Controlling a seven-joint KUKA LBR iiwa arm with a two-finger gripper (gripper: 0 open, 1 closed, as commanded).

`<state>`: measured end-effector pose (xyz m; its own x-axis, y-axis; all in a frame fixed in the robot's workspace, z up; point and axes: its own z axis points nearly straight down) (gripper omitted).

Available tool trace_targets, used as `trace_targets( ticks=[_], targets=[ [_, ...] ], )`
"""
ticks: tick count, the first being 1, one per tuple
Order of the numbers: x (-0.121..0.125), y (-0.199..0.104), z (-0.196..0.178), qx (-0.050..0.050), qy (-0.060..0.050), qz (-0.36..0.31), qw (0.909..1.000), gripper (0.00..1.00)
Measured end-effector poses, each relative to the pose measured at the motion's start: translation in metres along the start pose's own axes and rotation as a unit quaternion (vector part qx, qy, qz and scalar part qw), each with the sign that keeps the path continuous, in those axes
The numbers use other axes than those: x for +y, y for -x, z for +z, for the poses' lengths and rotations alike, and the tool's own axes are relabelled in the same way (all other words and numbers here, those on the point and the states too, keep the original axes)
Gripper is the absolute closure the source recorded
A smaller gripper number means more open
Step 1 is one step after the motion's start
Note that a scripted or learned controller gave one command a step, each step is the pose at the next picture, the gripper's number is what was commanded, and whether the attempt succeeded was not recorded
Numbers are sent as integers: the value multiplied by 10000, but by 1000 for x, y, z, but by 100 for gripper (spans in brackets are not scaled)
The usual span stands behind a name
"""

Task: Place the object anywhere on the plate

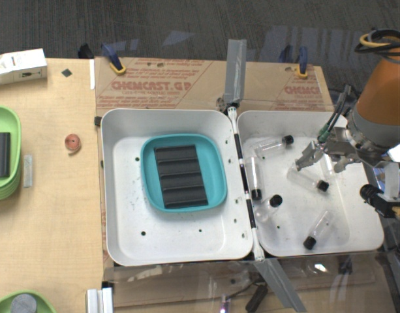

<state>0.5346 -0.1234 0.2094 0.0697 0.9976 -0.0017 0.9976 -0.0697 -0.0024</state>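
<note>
Camera view: several clear plastic vials with black caps [317,229] lie in the right white bin [356,243], long axes pointing different ways. Left white bin [121,233] holds the teal square plate [151,175] with a dark ridged insert [180,175]. Grey-and-orange arm [382,103] reaches from the right, its gripper [325,160] low over the right bin, fingers spread apart, nothing between them.

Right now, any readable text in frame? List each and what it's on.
"CHEMCAST.G P": red print on the cardboard sheet behind the left bin; last letters uncertain.
"CHEMCAS": same red print on the cardboard behind the right bin, cut off by the arm.
White box, top left: dark marks, too small to read.
</note>
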Motion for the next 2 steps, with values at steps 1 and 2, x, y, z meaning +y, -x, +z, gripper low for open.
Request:
trace_targets(
  ticks=[1,2],
  targets=[
    [28,48,-22,-3,10,-696,9976,0],
    [63,95,-32,-2,8,-516,9987,0]
  ],
)
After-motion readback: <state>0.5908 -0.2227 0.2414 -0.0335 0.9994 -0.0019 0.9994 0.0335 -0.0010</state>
